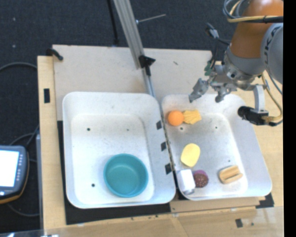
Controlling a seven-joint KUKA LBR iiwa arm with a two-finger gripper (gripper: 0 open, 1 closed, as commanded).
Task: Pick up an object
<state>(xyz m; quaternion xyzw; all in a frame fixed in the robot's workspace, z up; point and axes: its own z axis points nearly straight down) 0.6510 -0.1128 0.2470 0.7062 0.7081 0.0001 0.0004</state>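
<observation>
Spread fingers point(208, 93) hover above the orange ball point(175, 118)

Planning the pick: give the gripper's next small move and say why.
Probably lower the gripper toward the orange ball. Its fingers look spread with nothing between them, it hangs over the right bin's far edge, and the ball beside the yellow ridged piece lies nearest.

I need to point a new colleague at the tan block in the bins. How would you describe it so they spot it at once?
Look in the right-hand white bin, then down to its near right corner. The tan block lies there alone, right of the dark red ball. It is the bin's one ridged, loaf-like piece in brown, unlike the smooth yellow piece further in.
</observation>
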